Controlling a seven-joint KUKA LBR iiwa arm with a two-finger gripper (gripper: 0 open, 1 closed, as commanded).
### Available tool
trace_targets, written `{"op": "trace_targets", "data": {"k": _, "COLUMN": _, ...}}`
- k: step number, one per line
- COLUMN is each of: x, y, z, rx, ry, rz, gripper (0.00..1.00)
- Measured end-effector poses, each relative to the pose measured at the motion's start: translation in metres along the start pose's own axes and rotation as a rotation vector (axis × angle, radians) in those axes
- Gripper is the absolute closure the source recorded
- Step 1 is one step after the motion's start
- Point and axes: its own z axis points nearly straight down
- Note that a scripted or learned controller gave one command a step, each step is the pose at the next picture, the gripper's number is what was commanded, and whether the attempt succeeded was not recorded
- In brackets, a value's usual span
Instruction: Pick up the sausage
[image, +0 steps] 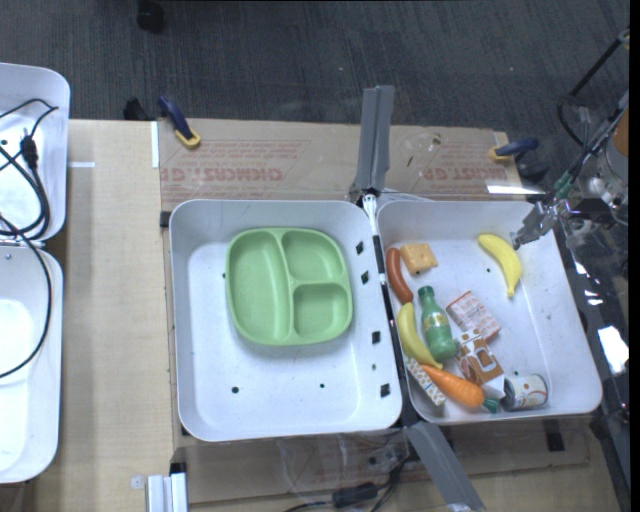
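Observation:
The sausage (398, 274) is a reddish-brown link lying along the left wall of the right bin (560, 330), near its far end. A small orange cracker piece (419, 258) lies just to its right and a yellow banana (411, 336) just in front of it. My gripper (527, 232) hangs over the bin's far right corner, just right of a second banana (503, 261). It is far to the right of the sausage and carries nothing that I can see.
The right bin also holds a green bottle (436, 322), a carrot (455, 387), two snack packets (473, 314), and a tipped can (526, 391). In the left bin (200, 350) sits a green divided plate (290, 286). A grey divider post (375, 140) stands between the bins.

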Motion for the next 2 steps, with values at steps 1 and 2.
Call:
{"op": "trace_targets", "data": {"k": 1, "x": 0.030, "y": 0.015, "z": 0.138, "rx": -0.002, "ry": 0.000, "rz": -0.219, "gripper": 0.00}}
{"op": "trace_targets", "data": {"k": 2, "x": 0.101, "y": 0.017, "z": 0.143, "rx": -0.002, "ry": 0.000, "rz": -0.178, "gripper": 0.00}}
